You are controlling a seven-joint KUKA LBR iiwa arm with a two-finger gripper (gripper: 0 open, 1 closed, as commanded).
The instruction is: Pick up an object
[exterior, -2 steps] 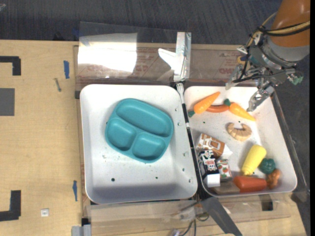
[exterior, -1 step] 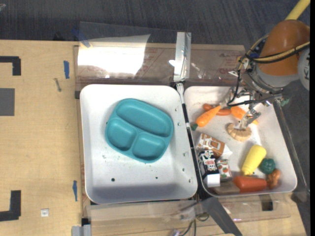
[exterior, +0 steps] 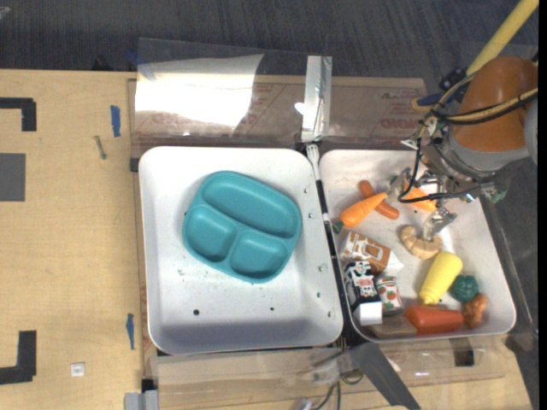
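Gripper (exterior: 439, 220) hung over right bin (exterior: 500, 254) above toy croissant (exterior: 419, 243), its grasp impossible to tell, labels unreadable, teal tray (exterior: 243, 225) leftward.

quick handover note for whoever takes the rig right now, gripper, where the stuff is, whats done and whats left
Gripper: low in the right bin, just above the tan croissant toy; finger state unclear, nothing seen held.
Things: carrot, yellow toy, red pepper and small cartons all lie in the right bin. Teal divided plate sits in the left bin.
Done: no pick yet.
Left: grasp and lift one object.
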